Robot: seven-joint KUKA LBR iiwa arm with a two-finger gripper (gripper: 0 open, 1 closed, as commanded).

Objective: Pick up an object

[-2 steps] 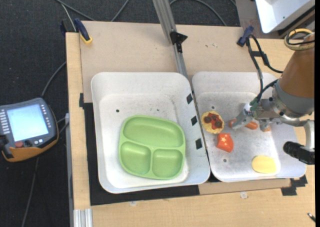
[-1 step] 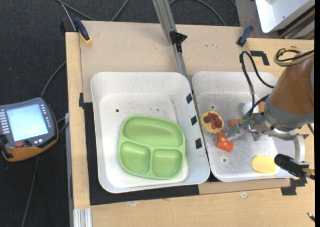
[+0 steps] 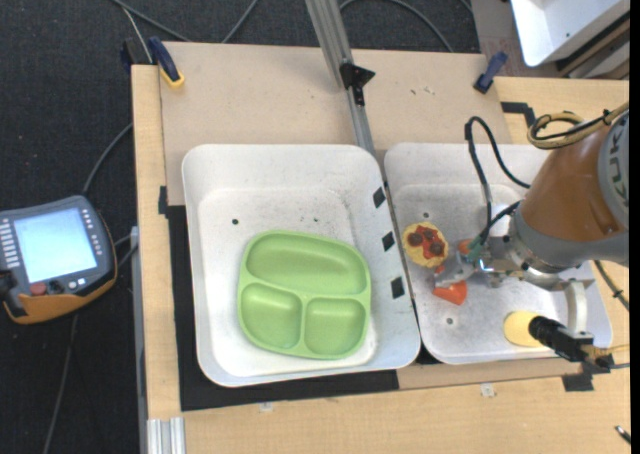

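In the right bin (image 3: 440, 167) lie three small items: a round yellow piece with red toppings (image 3: 425, 242), an orange-red wedge (image 3: 452, 292) and a pale yellow disc (image 3: 520, 327). My gripper (image 3: 468, 260) reaches in from the right, low over the bin floor. It hangs between the topped piece and the orange-red wedge, just above and to the right of the wedge. The arm's orange band (image 3: 575, 187) rises behind it and hides part of the bin's right side. Nothing is visibly lifted off the floor.
The left bin (image 3: 210, 182) holds a green divided plate (image 3: 303, 294). A slanted metal post (image 3: 335, 32) runs down to the gap between the bins. A black cable (image 3: 480, 157) loops over the right bin. A teach pendant (image 3: 50, 257) lies left of the bench.
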